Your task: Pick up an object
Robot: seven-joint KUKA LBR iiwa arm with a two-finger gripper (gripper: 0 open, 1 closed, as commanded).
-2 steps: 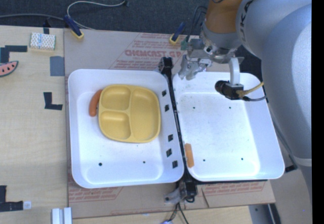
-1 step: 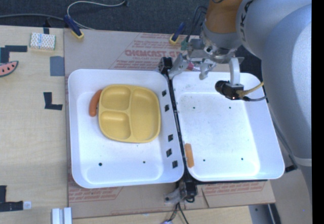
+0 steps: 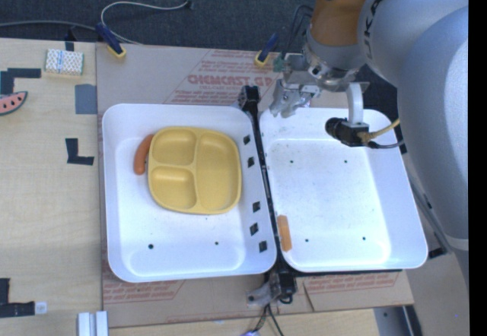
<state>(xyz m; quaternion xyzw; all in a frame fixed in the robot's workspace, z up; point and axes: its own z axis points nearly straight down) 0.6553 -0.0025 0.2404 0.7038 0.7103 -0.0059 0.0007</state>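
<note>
Looking down on the bench, you have two candidates for a pick, and both sit awkwardly. A yellow divided plate (image 3: 195,169) lies flat in the left bin (image 3: 122,198), with an orange carrot-like piece (image 3: 141,156) tucked against its left rim, so fingers would have little room on that side. A second small orange piece (image 3: 284,232) lies in the right bin (image 3: 396,205), pressed up against the wall it shares with the other bin, near the front; that wall would likely block one finger of a straight-down grasp. Your arm (image 3: 411,15) reaches in from the right and bends down over the far edge of the right bin, its orange band above the wrist. The gripper (image 3: 293,99) hangs at that bin's back left corner, just above the rim, well apart from either orange piece and from the plate. Nothing sits between its tips, but I cannot tell how wide the fingers stand from this angle. I judge no grasp begun yet.
</note>
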